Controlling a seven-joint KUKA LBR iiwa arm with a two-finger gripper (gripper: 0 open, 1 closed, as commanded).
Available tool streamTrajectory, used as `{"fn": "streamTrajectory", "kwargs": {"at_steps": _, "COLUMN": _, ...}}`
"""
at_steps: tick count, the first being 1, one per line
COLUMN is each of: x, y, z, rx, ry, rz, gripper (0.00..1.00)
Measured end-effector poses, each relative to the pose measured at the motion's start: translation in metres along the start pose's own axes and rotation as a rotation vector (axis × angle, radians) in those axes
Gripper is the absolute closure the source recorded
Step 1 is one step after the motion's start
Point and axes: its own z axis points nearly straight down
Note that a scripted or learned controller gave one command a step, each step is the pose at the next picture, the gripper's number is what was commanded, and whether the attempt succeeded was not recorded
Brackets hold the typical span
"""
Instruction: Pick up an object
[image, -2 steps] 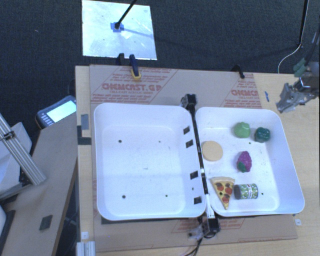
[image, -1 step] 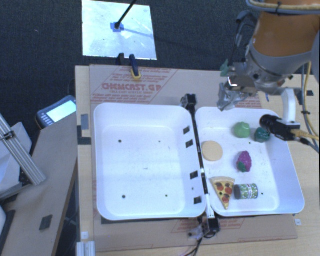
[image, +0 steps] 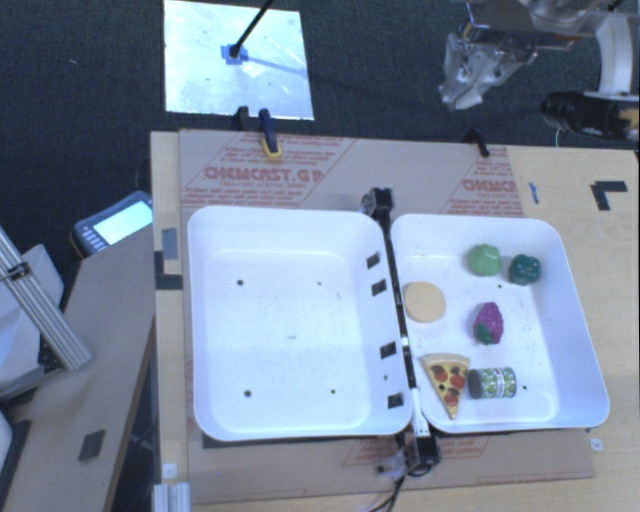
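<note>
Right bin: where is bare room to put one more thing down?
In the right bin, bare floor lies along the far wall left of the green ball, and right of the can. Crowded: pizza slice beside can.

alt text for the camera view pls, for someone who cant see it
Gripper hangs above the bench's far edge, away from two white bins. The right bin holds a pizza slice, can, tan disc and green, dark green and purple toys.
</note>
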Motion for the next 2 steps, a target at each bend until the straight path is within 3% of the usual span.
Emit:
{"fn": "streamTrajectory", "kwargs": {"at_steps": 1, "x": 0.114, "y": 0.016, "z": 0.084, "rx": 0.025, "ry": -0.001, "rz": -0.006, "gripper": 1.00}}
{"fn": "streamTrajectory", "kwargs": {"at_steps": 2, "x": 0.060, "y": -0.022, "z": 0.183, "rx": 0.032, "ry": -0.007, "rz": 0.012, "gripper": 1.00}}
